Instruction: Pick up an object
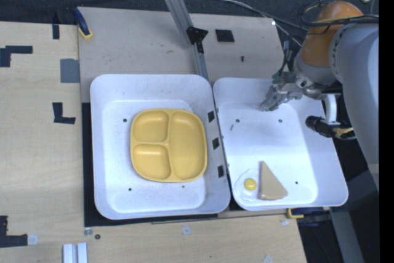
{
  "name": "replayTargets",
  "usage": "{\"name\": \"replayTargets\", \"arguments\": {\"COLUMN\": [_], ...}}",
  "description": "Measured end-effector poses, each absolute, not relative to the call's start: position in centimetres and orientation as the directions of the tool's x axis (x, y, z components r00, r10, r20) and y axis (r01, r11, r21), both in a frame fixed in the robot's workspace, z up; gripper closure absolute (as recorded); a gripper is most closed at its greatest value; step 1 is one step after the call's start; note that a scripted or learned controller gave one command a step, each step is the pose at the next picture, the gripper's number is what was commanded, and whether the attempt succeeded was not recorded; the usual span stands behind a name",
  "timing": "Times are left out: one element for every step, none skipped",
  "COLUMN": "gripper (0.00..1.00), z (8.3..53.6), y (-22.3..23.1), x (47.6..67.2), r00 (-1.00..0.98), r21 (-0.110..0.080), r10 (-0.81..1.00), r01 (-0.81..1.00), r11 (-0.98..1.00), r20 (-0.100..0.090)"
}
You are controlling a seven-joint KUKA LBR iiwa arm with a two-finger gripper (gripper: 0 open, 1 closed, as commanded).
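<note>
A tan wedge-shaped piece lies in the right bin near its front edge. Next to it on the left sits a small fried-egg toy, white with a yellow centre. My gripper hangs over the back of the right bin, well behind both objects, with nothing visible between its fingers. The arm comes in from the right, its orange band above the wrist.
A yellow divided plate lies in the middle of the left bin. A grey pole slants across the bench behind the bins. Tape marks dot the wooden bench on the left.
</note>
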State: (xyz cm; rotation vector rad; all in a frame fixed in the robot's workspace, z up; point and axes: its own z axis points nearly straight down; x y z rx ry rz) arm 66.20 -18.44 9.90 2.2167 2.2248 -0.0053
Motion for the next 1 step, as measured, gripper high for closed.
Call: {"name": "replayTargets", "arguments": {"gripper": [1.00], "z": [16.11], "y": [-17.82], "x": [66.52], "r00": [-0.002], "r21": [0.005], "r10": [1.000], "r01": [1.000], "r11": [0.002], "r20": [0.000]}}
